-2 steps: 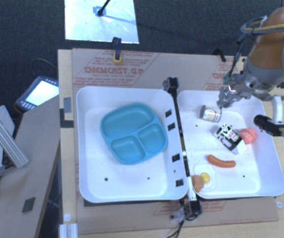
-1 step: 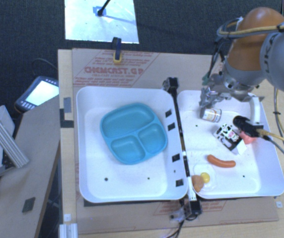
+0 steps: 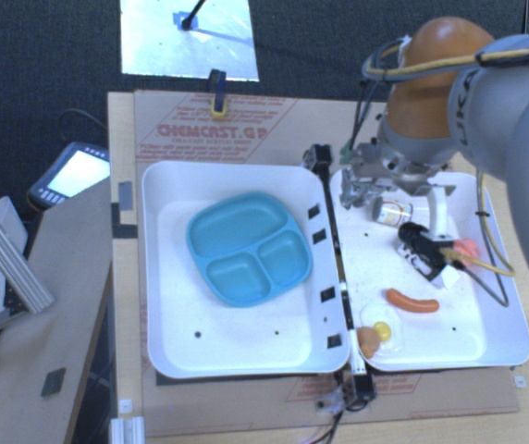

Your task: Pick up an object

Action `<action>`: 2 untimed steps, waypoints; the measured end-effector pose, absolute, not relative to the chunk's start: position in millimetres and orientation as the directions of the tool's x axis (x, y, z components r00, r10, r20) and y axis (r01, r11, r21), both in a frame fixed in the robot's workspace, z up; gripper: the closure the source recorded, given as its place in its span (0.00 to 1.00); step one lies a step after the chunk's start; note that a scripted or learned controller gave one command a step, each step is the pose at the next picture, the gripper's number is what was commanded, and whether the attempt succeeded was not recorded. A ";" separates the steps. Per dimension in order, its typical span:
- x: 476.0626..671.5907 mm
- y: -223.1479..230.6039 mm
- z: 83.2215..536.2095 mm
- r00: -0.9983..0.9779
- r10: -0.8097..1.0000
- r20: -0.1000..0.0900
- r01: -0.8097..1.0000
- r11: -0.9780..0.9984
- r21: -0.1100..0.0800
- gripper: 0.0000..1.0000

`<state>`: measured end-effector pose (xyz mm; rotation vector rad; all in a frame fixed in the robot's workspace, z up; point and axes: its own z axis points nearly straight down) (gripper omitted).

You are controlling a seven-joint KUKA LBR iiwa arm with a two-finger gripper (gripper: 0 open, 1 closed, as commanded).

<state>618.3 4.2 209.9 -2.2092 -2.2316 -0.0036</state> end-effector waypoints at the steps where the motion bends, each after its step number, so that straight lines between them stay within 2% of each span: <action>1: 614.5 54.2 221.3 -0.010 1.000 0.003 1.000 0.010 0.002 1.00; 2: 617.3 107.6 212.2 -0.010 1.000 0.002 1.000 0.010 0.001 1.00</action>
